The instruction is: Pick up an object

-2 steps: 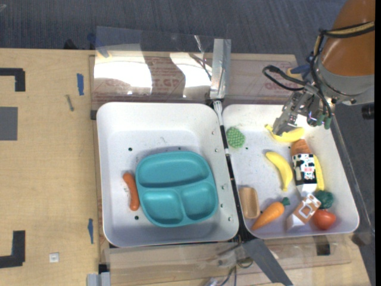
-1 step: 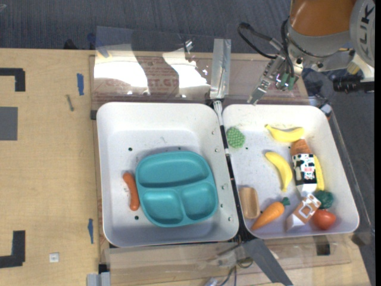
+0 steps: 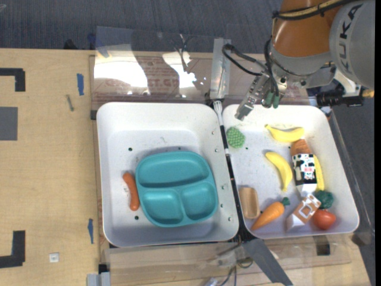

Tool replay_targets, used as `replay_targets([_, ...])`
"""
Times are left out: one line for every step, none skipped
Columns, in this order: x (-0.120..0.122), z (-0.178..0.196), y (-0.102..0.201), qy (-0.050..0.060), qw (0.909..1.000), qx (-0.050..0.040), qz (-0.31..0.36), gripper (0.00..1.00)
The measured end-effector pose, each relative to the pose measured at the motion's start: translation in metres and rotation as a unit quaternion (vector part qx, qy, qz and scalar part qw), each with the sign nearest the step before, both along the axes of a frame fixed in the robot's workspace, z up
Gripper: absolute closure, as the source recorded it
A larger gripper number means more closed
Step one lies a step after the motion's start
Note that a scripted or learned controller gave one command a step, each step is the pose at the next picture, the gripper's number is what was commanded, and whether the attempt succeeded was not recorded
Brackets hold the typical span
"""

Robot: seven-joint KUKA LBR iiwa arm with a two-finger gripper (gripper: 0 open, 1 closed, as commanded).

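Camera view looks down on a worktop [image 3: 41, 159] with two white bins side by side. At the far right the grey arm [image 3: 333, 22] with its orange band reaches in, and its hand [image 3: 245, 109] hangs over the far left corner of the right bin [image 3: 345, 177], tilted toward the left. Whether its tips are apart or together I cannot tell; nothing shows between them.

Just near of the hand, close to the wall between the bins, lies a green ball [image 3: 236, 137]. It is apart from the hand. Right of it, along the far side of the bin, lies one banana [image 3: 284, 133]; a second banana [image 3: 280, 168] lies nearer, in the middle of the bin. A black-and-white carton [image 3: 305, 167] lies just right of the second banana, with something orange-brown at its far end. At the near side sit a tan block [image 3: 248, 201], a carrot [image 3: 269, 213] just beside it, a small white and orange box [image 3: 305, 210], a green piece [image 3: 325, 199] and a tomato [image 3: 324, 219] in the near right corner.

The left bin [image 3: 113, 124] holds a teal divided tray [image 3: 176, 187] and, touching its left edge, a sausage [image 3: 131, 190].
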State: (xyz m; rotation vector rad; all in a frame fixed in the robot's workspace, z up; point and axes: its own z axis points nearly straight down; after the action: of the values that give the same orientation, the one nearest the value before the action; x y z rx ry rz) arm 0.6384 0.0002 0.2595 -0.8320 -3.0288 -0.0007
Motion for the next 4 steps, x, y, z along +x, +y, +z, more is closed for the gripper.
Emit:
replay_targets([0.014, -0.025, 0.038, 0.0, 0.9998, 0.0005, 0.022, 1.0])
replay_targets([0.014, -0.023, 0.036, -0.002, 0.9998, 0.0, 0.021, 0.0])
replay_targets([-0.027, -0.076, 0.062, 0.0, 0.9976, 0.0002, 0.069, 0.0])
replay_targets([-0.037, -0.073, -0.014, -0.001, 0.9984, -0.0011, 0.056, 0.0])
